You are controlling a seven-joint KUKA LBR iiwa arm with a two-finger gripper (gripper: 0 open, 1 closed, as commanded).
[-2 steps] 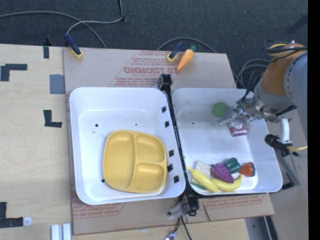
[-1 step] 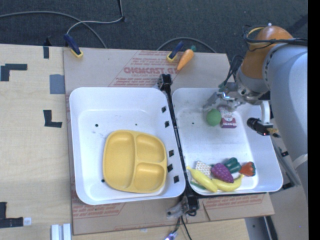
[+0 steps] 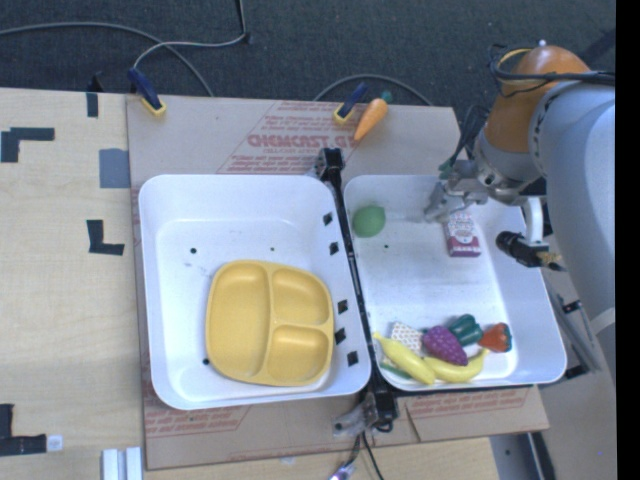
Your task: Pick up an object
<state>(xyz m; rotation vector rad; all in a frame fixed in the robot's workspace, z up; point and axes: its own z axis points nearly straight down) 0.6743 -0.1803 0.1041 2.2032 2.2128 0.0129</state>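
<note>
arm poised over the right bin, pick not yet made
gripper (image 3: pixel 455 196) hangs at the bin's (image 3: pixel 520 298) far edge; i cannot tell its opening. green ball (image 3: pixel 369 220) lies near; next, descend squarely onto it.

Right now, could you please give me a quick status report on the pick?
Gripper low over right white bin, far side. Small red-and-white packet just beside it, not held. Green ball lies apart to its left.
</note>
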